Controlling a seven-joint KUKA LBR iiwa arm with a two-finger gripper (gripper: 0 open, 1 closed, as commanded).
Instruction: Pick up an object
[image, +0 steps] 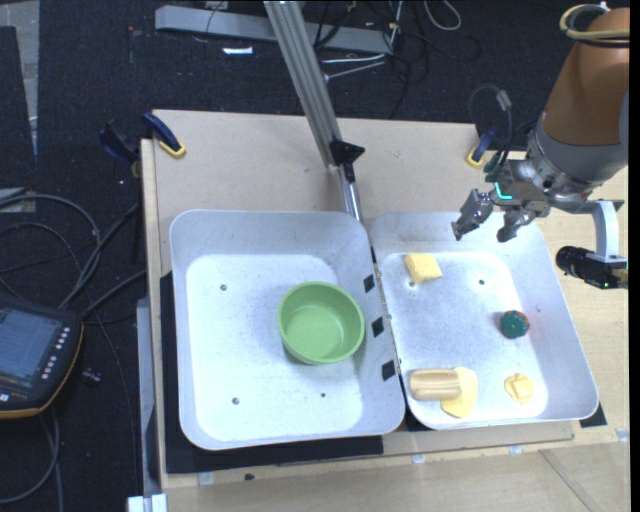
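Jaws (490, 222) spread, nothing between them, above right bin's (560, 300) far rim.

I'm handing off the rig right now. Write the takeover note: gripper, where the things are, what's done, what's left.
Gripper: open, holding nothing, raised above the right bin's far edge.
Right bin: yellow block at the far left, teal ball on the right, tan roll and small yellow piece along the near side.
Left bin: green bowl in the middle.
Done: nothing picked.
Left: descend on an object, grip, lift.
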